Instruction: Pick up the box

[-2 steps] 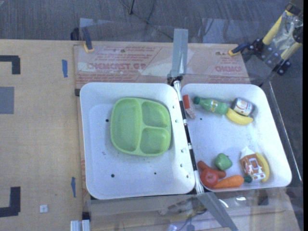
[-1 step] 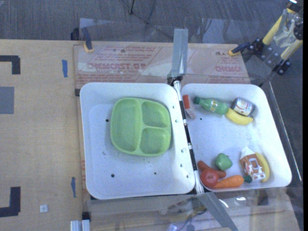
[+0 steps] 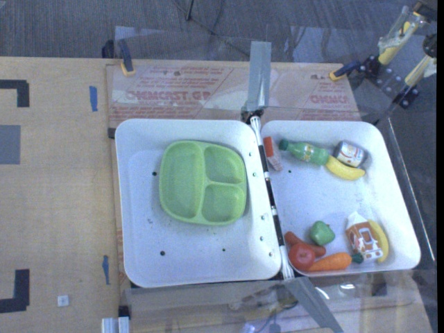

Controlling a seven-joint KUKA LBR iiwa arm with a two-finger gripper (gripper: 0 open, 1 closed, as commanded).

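A small orange and white box [image 3: 361, 240] lies near the front right corner of the right bin [image 3: 388, 186]. A yellow banana [image 3: 380, 241] rests against its right side, and a carrot [image 3: 331, 261] lies just in front of it to the left. A second, thin orange box [image 3: 272, 156] lies against the right bin's left wall, near the back.
The right bin also holds a green bottle [image 3: 305, 152], a can [image 3: 350, 154], another banana [image 3: 345, 170], a green pepper [image 3: 321, 232] and a red fruit [image 3: 302, 256]. A green divided plate [image 3: 203, 182] sits in the left bin [image 3: 135, 207]. Clamps [image 3: 388, 61] stand at the back right.
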